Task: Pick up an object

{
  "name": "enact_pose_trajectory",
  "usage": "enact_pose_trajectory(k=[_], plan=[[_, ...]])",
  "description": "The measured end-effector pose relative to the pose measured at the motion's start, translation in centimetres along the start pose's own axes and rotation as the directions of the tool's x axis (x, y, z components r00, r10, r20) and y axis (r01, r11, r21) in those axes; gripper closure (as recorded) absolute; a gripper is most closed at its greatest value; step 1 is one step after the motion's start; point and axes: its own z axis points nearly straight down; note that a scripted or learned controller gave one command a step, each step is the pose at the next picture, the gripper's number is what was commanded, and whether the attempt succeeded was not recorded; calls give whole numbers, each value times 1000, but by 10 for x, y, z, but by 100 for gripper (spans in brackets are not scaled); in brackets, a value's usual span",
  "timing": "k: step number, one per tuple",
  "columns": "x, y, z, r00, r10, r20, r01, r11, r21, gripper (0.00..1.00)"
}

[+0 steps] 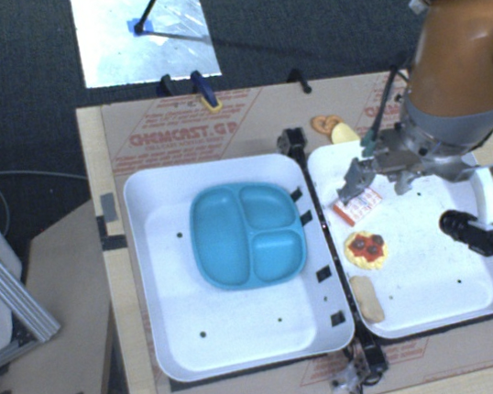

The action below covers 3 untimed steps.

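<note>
Two shallow white bins are seen side by side on a counter [171, 129], viewed from above at a slant. A blue divided plate [248, 236] lies in the middle of the left bin [181, 341]. The arm [459, 46] reaches over the right bin [447, 289], and the tool [358, 185] hangs just above a small red and white packet [358, 209]. Whether the tool is wide or narrow cannot be told from this angle, and nothing is seen held in it.

The packet, judged the likeliest thing to be picked, lies flat near the left wall of the right bin, toward that bin's far left corner. Its long axis runs roughly across the bin from the left wall toward the right wall, with its right end slanted a little toward the far edge. It is judged to be light, thin and somewhat soft, with a smooth wrapper that may slip. It is best gripped across its short width, near the middle of its length.

Just nearer than the packet lies a round toy pizza [366, 249], yellow with red spots. A tan bread stick [367, 298] lies near the bin's near left corner, lengthwise along the left wall. A pale yellow piece [344, 133] sits at the bin's far edge.
</note>
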Motion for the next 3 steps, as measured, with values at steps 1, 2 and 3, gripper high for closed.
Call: enact_pose_trajectory(k=[1,2,3], plan=[[82,-40,-134,1000,-6,-6,6,1000,-5,0],[77,-39,-137,1000,-1,0,1,1000,5,100],[77,-39,-136,1000,-1,0,1,1000,6,0]])
